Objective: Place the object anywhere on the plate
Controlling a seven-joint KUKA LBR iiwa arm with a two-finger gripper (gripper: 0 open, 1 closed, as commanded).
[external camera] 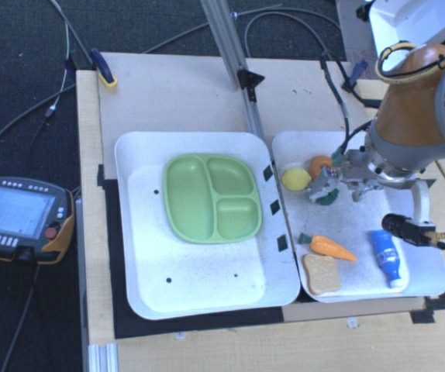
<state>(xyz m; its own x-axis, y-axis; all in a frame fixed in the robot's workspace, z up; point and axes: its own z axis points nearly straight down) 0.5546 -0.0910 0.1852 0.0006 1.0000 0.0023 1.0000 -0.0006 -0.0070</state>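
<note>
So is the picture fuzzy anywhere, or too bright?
In the camera view, the green plate and carrot look fairly sharp; the gripper area is a bit smeared and dark, so its small parts are hard to read; the white bins are bright but not washed out; shadows are soft.

Green plate in the left bin, toy foods in the right bin
The plate (212, 198) is pale green, squarish with rounded corners and three compartments, lying flat at the frame's centre. Right of it lie a yellow lemon (295, 179) with an orange fruit (320, 163) just beside it, a carrot (332, 247) lower down, a bread slice (322, 274) below that, and a blue tube (386, 256) at lower right
</note>
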